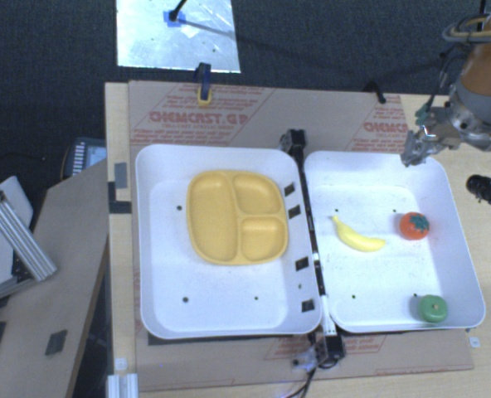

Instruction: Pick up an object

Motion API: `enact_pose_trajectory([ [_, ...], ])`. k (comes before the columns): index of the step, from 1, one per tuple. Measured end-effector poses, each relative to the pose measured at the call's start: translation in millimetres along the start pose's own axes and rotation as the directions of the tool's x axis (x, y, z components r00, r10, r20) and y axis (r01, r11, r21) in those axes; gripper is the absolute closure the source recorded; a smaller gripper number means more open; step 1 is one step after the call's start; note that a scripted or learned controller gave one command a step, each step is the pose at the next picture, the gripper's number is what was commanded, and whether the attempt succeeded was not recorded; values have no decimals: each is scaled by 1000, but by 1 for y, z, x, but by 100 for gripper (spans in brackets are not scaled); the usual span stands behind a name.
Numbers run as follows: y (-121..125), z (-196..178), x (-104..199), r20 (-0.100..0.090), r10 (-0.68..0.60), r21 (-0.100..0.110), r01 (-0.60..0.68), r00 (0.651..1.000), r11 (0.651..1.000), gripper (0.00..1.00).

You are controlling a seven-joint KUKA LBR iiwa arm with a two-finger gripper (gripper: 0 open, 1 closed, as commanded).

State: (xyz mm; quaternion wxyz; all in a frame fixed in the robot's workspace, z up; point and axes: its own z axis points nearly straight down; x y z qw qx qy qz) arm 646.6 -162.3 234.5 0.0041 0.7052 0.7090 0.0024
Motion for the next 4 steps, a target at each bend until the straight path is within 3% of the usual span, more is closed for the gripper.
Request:
enact_pose_trajectory([
  [1,2,-33,0,-1,-1,3,1,1000,1000,100],
  [4,18,-22,153,-4,-5,6,5,1000,1000,100],
])
